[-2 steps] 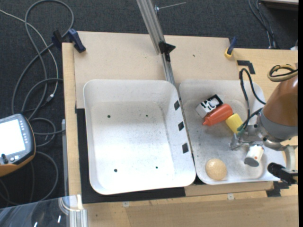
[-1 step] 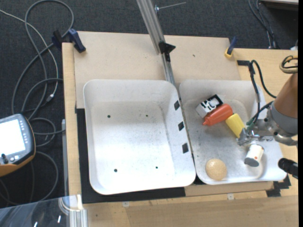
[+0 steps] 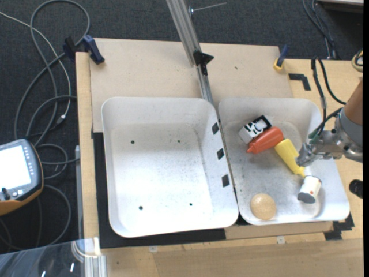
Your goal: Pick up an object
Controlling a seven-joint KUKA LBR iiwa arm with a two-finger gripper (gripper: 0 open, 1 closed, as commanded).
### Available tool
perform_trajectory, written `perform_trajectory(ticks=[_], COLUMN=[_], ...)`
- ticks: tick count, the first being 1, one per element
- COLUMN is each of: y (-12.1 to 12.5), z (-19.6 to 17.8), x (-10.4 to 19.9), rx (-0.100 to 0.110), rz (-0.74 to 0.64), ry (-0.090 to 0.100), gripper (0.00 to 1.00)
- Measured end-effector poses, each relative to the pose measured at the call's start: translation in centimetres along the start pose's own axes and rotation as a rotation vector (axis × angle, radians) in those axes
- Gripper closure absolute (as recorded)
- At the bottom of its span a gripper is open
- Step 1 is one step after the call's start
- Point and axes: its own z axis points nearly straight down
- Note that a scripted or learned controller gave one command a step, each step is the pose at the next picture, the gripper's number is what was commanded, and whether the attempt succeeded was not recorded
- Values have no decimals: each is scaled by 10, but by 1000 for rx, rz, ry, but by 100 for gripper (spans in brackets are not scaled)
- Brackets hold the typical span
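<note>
White bins [image 3: 115,111]: two; objects: four

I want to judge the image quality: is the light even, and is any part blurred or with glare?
In the camera view, light is soft and even; the right bin throws a faint shadow inside its wall. The objects, such as the yellow piece, look sharp. The hand is slightly soft at the right. The device screen at left is washed out white.

A robotics lab or test room. Two white bins [image 3: 155,166] sit on a plywood bench [image 3: 150,68] clamped at its far corners, over dark carpet. Loose cables [image 3: 52,105] trail on the floor left of the bench, beside a handheld control screen [image 3: 17,175]; a metal pole [image 3: 184,27] rises behind the bins
</note>
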Motion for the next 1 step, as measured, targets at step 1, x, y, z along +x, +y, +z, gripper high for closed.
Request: perform_trajectory(ticks=[1], y=[2], z=[-43], x=[0], rx=[1], rz=[0], ry=[0], gripper=[100])
